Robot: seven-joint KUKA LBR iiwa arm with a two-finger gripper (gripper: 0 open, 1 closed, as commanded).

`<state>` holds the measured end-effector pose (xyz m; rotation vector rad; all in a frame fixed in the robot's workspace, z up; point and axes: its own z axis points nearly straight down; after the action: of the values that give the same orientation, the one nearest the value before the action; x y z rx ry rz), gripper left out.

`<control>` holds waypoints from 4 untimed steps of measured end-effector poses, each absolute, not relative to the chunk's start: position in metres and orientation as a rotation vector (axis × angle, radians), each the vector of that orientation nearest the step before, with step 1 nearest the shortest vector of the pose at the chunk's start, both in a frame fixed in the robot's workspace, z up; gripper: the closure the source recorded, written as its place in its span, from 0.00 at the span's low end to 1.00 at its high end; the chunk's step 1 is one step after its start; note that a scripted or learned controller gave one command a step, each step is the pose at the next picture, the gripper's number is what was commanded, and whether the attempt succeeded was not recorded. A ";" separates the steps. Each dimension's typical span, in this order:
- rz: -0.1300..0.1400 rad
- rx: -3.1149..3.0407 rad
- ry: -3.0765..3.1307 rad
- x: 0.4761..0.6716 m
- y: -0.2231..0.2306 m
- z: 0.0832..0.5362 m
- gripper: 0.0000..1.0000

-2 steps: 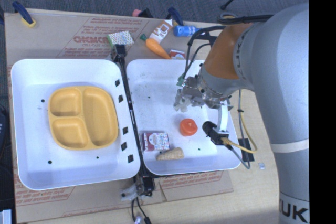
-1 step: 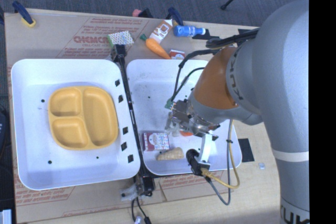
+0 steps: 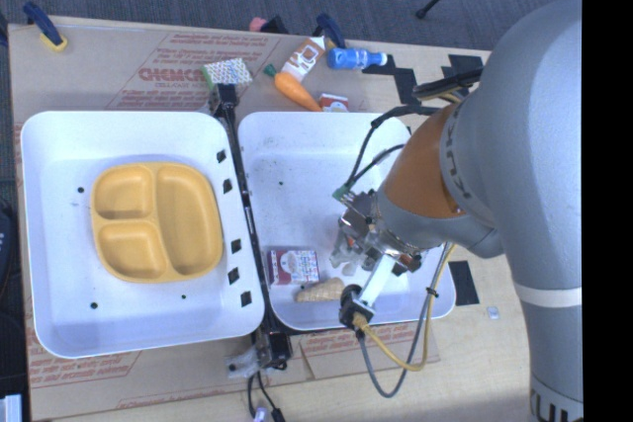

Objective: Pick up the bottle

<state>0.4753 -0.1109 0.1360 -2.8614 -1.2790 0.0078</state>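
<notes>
Bright, even light falls from above; the white bins [image 3: 59,212] verge on glare. A soft shadow lies under the arm [image 3: 514,133] in the right bin. The picture is low-resolution and slightly soft, with a bluish cast.

tray [image 3: 156,220] in left bin [image 3: 40,212] | box [image 3: 294,266] in right bin [image 3: 287,143] | bottle [image 3: 354,59] behind bins

The bench [image 3: 148,79] bears two white bins [image 3: 59,153] side by side. Behind them lie a bottle [image 3: 354,59], a carrot [image 3: 295,91] and a small packet [image 3: 226,72].
</notes>
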 end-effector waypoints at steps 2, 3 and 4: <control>0.007 -2.861 -1.284 0.499 -0.051 0.256 1.00; 0.009 -2.914 -1.159 0.475 0.003 0.191 1.00; 0.004 -2.830 -1.359 0.476 -0.025 0.303 1.00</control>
<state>0.4763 -0.0247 0.3031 -2.8296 -1.3586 0.0040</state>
